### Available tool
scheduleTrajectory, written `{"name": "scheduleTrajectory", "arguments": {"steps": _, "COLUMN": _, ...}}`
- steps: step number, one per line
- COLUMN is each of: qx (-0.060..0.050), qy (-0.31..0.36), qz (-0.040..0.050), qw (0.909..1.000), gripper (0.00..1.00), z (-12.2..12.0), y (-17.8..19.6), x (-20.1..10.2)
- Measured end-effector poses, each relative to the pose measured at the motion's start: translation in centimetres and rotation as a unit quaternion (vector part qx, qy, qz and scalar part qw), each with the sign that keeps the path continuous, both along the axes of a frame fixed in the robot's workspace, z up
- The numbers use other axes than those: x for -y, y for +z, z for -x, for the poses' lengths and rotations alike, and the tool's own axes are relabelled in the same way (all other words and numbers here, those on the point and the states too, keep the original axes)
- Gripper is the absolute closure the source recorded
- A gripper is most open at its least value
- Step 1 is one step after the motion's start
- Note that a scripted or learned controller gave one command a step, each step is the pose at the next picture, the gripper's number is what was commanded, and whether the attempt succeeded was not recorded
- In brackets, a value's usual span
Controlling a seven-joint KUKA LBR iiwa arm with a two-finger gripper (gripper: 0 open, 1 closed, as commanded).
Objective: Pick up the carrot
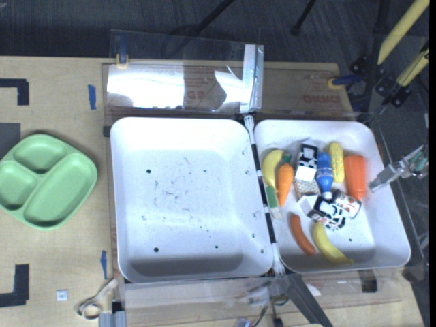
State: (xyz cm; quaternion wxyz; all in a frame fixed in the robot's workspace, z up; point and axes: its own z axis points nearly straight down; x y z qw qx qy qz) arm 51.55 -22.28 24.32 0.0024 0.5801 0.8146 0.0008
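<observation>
Gripper hovers at the right bin's right edge, just beside the carrot, which lies among crowded toy food. Jaw state: cannot tell. Probably lining up a side approach.

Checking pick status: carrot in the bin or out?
In. The carrot lies in the right bin, by its right wall; the gripper is beside it.

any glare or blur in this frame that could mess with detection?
Camera view: strong glare on the clear panel behind the bins; left bin evenly lit, soft shadow along its near wall; carrot and the other toys sharp enough; gripper at the right bin's edge slightly blurred.
</observation>
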Motion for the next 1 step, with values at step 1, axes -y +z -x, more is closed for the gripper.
{"name": "scheduleTrajectory", "arguments": {"steps": 1, "qx": -0.001, "qy": 0.026, "qz": -0.0008, "qw": 0.9997, "gripper": 0.0, "z": 3.45, "y": -7.22, "x": 0.09}}
